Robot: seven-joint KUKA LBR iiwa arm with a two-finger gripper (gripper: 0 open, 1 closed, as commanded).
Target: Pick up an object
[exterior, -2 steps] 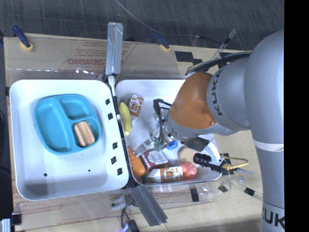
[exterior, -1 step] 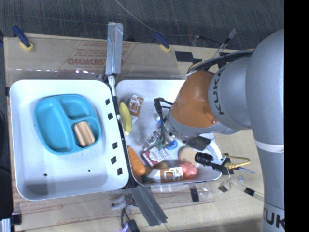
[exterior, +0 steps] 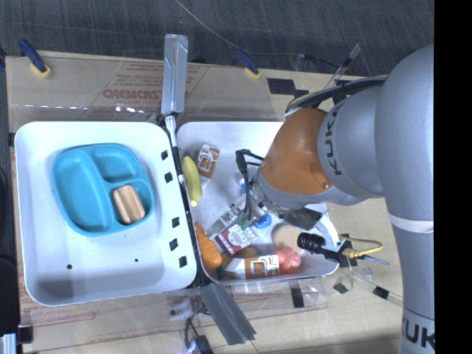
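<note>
My gripper hangs low in the right bin, below the arm's orange band. It is right over a pile of small items in the bin's near half. A red-and-white packet lies just under and in front of it. Near it are a pale round piece, an orange carrot-like piece, a bottle with a brown label and a pink-red item. A yellow banana and a small brown-and-white packet lie along the bin's left side.
The left bin holds a blue divided plate with a brown bun-like item in one compartment. A divider wall separates the bins. The arm's grey body covers the right bin's right side.
</note>
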